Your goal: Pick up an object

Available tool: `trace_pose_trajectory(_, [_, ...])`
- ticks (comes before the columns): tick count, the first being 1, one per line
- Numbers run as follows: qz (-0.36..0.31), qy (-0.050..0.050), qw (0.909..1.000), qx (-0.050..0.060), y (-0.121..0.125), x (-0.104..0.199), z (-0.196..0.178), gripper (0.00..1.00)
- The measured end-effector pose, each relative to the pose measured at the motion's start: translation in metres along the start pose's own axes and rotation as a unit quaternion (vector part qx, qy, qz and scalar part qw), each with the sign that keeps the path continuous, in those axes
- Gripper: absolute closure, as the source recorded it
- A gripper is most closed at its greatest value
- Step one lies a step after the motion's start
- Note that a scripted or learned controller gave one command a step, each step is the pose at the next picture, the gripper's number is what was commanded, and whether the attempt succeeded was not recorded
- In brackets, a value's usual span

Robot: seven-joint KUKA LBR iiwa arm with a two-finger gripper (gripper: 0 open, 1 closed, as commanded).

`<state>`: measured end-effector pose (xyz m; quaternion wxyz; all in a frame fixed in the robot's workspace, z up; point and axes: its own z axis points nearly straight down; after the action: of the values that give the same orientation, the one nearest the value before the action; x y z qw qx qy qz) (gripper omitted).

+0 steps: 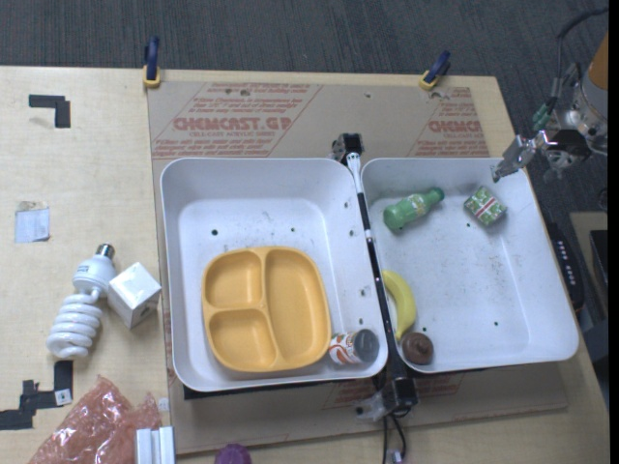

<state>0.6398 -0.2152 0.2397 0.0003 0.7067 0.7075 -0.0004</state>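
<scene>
Four small items lie loose in the right bin, among them a green bottle and a banana, while the gripper, its claw state impossible to tell, hangs over that bin's far right corner, probably staged before descending.

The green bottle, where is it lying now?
The green bottle lies in the right bin, near its upper left corner, left of the small green box and above the banana.
</scene>
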Motion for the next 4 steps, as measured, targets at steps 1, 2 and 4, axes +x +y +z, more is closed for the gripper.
trace_pose_trajectory(1, [-0.001, 0.000, 1.0000, 0.000, 0.019, 0.015, 0.116, 0.00])
trace_pose_trajectory(2, [0.000, 0.000, 1.0000, 0.000, -0.022, 0.087, 0.147, 0.00])
trace_pose_trajectory(4, [0.001, 0.000, 1.0000, -0.001, -0.022, 0.086, 0.137, 0.00])
